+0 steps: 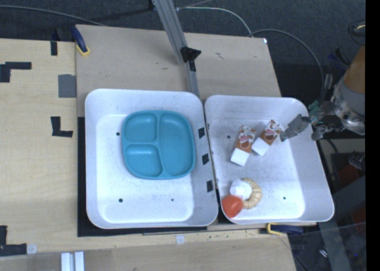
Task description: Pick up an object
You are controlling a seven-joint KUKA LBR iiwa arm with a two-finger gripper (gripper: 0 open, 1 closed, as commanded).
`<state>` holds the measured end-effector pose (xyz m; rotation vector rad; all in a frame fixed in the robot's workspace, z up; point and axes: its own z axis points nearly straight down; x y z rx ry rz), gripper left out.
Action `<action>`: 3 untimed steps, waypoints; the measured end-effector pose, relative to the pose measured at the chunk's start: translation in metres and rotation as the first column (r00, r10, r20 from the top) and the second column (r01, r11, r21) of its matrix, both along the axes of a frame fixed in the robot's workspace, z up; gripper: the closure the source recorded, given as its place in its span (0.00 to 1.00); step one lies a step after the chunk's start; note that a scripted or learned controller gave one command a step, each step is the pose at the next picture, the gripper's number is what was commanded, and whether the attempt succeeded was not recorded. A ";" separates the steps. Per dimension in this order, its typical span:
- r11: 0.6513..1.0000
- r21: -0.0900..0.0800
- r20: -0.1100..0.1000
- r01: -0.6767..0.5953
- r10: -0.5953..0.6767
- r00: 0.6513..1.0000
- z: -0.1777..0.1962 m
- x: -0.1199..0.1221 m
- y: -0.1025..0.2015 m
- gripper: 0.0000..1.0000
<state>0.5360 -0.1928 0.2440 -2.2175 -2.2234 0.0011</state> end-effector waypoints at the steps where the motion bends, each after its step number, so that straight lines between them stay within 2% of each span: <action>1: 1.000 0.000 0.000 0.000 0.000 1.000 0.000 0.000 0.000 0.00; 3: 1.000 0.001 -0.007 0.001 -0.001 1.000 -0.121 -0.001 0.018 0.00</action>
